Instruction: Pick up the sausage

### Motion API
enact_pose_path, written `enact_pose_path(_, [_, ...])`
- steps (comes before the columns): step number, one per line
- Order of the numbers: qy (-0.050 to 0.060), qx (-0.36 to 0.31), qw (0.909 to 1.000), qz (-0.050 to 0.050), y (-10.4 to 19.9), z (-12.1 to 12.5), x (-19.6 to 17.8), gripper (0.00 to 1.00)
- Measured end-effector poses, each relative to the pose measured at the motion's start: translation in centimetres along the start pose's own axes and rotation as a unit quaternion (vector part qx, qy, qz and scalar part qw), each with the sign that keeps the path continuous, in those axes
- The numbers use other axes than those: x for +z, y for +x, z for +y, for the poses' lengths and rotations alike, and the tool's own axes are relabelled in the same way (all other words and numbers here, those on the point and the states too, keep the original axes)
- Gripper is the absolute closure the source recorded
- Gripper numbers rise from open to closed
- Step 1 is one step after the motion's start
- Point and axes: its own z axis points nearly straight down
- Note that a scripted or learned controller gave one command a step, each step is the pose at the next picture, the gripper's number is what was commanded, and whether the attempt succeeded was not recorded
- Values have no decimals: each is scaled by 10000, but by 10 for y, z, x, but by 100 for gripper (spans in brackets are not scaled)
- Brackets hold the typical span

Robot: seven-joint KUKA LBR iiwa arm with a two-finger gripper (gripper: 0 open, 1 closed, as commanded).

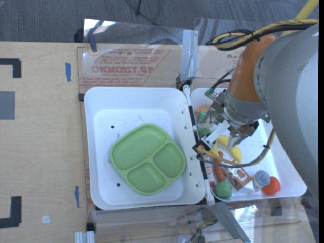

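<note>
The arm comes in from three o'clock and hangs low over the right bin [296, 184]; its orange band and grey wrist cover the bin's upper half; the gripper [223, 135] sits near the bin's nine o'clock wall, among cables and a white fitting, and whether its jaws are open or closed cannot be told; nothing can be seen between them. The sausage [219, 172], a reddish-brown piece, lies toward six o'clock from the gripper, close to the divider between the bins; a yellow banana-like toy [234, 153] lies between them; a green round toy [223, 189] sits just below the sausage; an orange ball [272, 186] rests at the bin's five o'clock corner. The left bin [96, 105] holds a green sectioned plate [121, 153].
</note>
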Motion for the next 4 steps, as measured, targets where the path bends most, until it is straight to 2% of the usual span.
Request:
enact_pose_path(1, [16, 635, 9980, -7, -49, -28, 1, 0])
enact_pose_path(2, [3, 2531, 9674, 2, 27, 69, -1, 0])
enact_pose_path(3, [-22, 2605, 9655, 24, -66, 87, 96, 0])
enact_pose_path(4, [5, 3015, 9535, -29, -5, 147, 94, 0])
